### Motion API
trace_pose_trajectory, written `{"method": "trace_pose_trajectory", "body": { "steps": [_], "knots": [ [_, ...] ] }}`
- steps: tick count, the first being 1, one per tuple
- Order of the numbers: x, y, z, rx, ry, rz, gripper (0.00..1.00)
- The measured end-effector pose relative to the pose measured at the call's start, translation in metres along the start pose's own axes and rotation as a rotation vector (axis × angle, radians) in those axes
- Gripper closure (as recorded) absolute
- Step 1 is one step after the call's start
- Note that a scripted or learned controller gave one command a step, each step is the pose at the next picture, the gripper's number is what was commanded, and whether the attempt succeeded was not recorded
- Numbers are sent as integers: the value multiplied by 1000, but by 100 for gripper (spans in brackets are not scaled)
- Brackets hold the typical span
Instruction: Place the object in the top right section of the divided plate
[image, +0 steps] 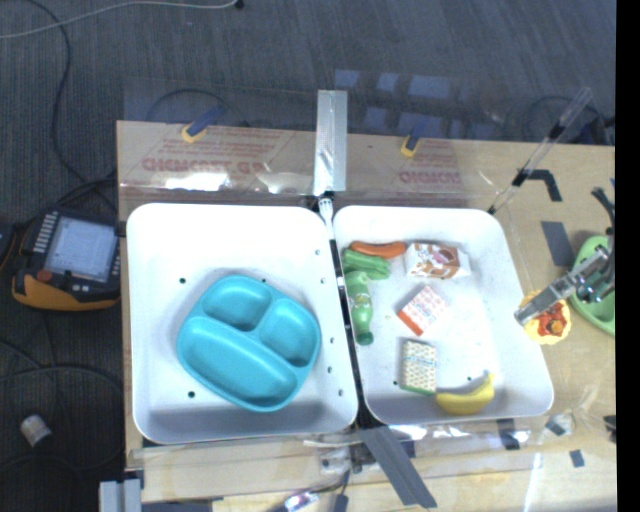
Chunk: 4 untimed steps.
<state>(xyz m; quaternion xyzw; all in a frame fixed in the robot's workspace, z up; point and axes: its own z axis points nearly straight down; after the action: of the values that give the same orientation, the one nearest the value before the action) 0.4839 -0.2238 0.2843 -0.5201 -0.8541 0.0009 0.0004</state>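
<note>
Blue divided plate (250, 343) in left bin (150, 300), banana (466, 397) in right bin (500, 300)

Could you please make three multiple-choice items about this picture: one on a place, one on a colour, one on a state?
1. In which bin does the divided plate lie?
A. the left bin
B. the right bin
C. on the bench outside both bins

2. What colour is the divided plate?
A. red
B. turquoise blue
C. black

3. What lies in the plate's sections?
A. a banana
B. a green bottle
C. nothing

Key:
1 A: the plate rests on the floor of the left bin, while the food items are in the right bin.
2 B: its whole surface is turquoise blue against the white bin.
3 C: all three sections show bare blue; the banana and the green bottle both lie in the right bin.
</note>
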Motion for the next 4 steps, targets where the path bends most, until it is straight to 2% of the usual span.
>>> {"method": "trace_pose_trajectory", "body": {
  "steps": [1, 2, 3, 4],
  "knots": [
    [0, 1, -150, -3, -2, -102, 100],
    [36, 29, -150, -2, -3, -318, 100],
    [7, 4, -26, -1, -1, -474, 100],
    [0, 0, 70, -1, 0, -698, 100]
  ]
}}
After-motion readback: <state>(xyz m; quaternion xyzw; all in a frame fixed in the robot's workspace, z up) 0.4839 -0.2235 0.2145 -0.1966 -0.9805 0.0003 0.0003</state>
